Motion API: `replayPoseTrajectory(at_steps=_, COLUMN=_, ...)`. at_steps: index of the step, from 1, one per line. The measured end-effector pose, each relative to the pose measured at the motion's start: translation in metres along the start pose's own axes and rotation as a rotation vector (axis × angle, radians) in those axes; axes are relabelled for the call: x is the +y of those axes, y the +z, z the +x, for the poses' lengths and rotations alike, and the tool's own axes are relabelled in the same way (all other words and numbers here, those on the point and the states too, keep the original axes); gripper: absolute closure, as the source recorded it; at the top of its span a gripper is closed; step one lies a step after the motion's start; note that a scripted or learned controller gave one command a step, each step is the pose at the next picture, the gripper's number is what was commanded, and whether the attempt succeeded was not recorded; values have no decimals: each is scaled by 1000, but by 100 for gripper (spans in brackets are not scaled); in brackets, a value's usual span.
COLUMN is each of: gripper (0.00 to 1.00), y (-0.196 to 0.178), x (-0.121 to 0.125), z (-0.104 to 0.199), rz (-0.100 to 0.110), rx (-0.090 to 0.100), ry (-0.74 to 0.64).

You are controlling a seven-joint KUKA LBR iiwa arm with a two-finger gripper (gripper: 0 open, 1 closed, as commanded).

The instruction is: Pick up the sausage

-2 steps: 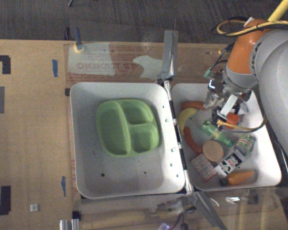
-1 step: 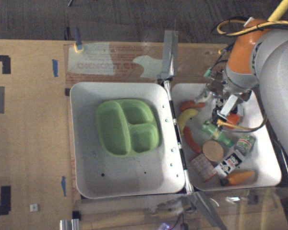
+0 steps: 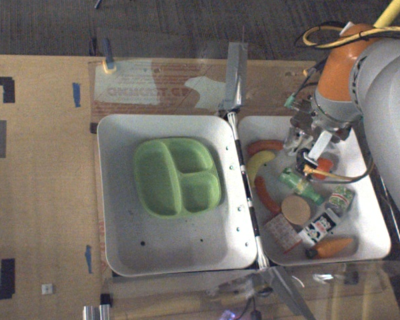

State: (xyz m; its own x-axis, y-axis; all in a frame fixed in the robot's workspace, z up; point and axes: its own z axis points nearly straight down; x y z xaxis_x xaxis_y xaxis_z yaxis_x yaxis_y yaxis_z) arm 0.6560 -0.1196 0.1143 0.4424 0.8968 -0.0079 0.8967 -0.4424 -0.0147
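In the right bin (image 3: 377, 242), a reddish-brown curved sausage (image 3: 264, 145) lies near the far left corner, just above a yellow fruit (image 3: 259, 163). A second red, sausage-like curved piece (image 3: 267, 196) lies lower along the left wall. My gripper (image 3: 296, 143) hangs over the bin's far middle, just right of the upper sausage and above the green bottle (image 3: 300, 185). I see nothing held in it. The wrist hides the bin floor under it.
The right bin also holds a round brown disc (image 3: 295, 210), a red cracker pack (image 3: 282, 233), a black-and-white carton (image 3: 319, 229), a green can (image 3: 341, 199), a carrot (image 3: 333, 247) and a red-orange item (image 3: 325, 166). The left bin (image 3: 113, 179) holds a green divided plate (image 3: 177, 176).
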Motion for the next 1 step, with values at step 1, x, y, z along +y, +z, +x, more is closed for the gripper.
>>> replayPoseTrajectory(at_steps=1, gripper=100, y=-7, x=-1, z=1, rz=4, rx=-3, ry=-5)
